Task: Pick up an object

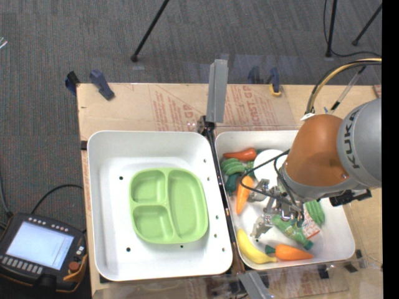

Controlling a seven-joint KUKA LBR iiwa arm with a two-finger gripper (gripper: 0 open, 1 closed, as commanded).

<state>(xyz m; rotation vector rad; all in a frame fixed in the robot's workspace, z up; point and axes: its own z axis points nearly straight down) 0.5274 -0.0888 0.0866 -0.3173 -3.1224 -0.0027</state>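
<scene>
My gripper hangs low in the right bin, under the grey arm with its orange band. It is over the white floor among the toy foods. A yellow banana lies just below it, and an orange carrot lies to the banana's right. A green vegetable and a red-and-white packet lie right beside the gripper. Another orange carrot lies to its upper left. I see nothing lifted off the bin floor.
Green pods, a red-orange pepper and a white plate fill the right bin's far left part. A green piece lies by the arm. The left bin holds a green divided tray. A grey post stands between the bins.
</scene>
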